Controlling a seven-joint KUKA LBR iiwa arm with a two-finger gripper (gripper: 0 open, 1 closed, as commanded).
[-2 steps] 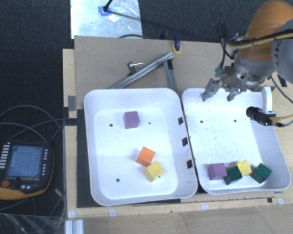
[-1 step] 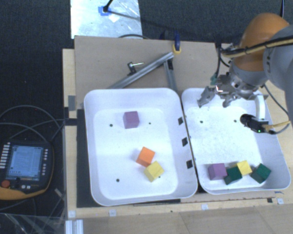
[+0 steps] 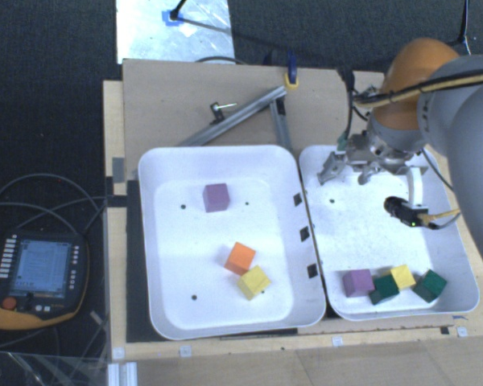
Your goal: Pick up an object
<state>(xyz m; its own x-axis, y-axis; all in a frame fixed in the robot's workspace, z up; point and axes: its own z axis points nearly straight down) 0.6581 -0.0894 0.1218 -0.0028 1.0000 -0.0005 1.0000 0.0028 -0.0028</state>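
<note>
1. Two white bins side by side on the tabletop (image 3: 117,215): left bin (image 3: 157,240), right bin (image 3: 338,232).
2. In the left bin, three blocks: purple block (image 3: 216,197) near the top, alone; orange block (image 3: 240,257) lower down; yellow block (image 3: 254,281) touching the orange one at its lower right.
3. In the right bin, four blocks in a row along the bottom edge: small purple block (image 3: 357,282), dark green block (image 3: 383,289), small yellow block (image 3: 402,277), green block (image 3: 430,285). All packed close, the first three touching.
4. Grey arm (image 3: 463,119) with an orange band, reaching in from the right, over the top part of the right bin.
5. Claw (image 3: 350,171) hanging near the top edge of the right bin, well apart from every block. Spread or pressed together: cannot tell. Nothing seen pinched in it.
6. Off the tabletop, to the left: a handheld screen box (image 3: 34,276) on the dark floor.
</note>
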